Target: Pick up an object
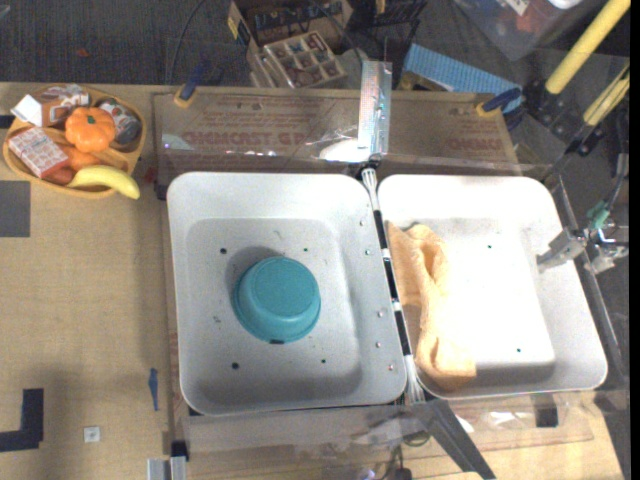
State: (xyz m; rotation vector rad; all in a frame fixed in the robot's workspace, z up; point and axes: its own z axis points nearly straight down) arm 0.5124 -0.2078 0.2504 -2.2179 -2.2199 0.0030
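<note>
Teal plastic identifies the bowl (pixel 278 299), which sits upside down near the middle of the left bin (pixel 190 208), apart from every wall. Inverted, it presents a smooth dome with no exposed rim, so a 2-finger grasp would probably need to span the sides.

A yellow-orange cloth (pixel 428 308) lies in the right bin (pixel 560 218), bunched along that bin's left wall and running toward its near corner. Its position against the wall likely limits finger clearance on that side; the open side faces the bin's centre.

The gripper (pixel 585 246) appears at the right bin's right edge, above the rim and well apart from both objects. Whether it is spread or closed cannot be determined, and nothing is seen in its grasp. No pick has been achieved.

A dish of toy food (pixel 72 140) rests on the bench at far left, outside both bins.
</note>
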